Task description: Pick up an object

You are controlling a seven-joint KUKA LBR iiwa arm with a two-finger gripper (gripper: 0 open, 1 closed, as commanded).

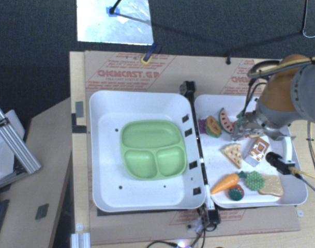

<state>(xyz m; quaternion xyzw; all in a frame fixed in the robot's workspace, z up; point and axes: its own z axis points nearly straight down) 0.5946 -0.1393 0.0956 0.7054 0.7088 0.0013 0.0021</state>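
Observation:
The right bin holds several toy foods. A watermelon slice and a small orange-green piece lie at its upper left, a purple piece next to them. A pizza wedge sits mid-bin beside a white-and-orange box. Along the front lie a carrot, a green knobbly ball, a red-green fruit and a toast slice. My gripper is low in this bin, just right of the watermelon slice and above the pizza wedge.
The left bin carries a green divided plate. A black divider runs between the bins. My arm covers the right bin's upper right part. Cardboard lies under both bins.

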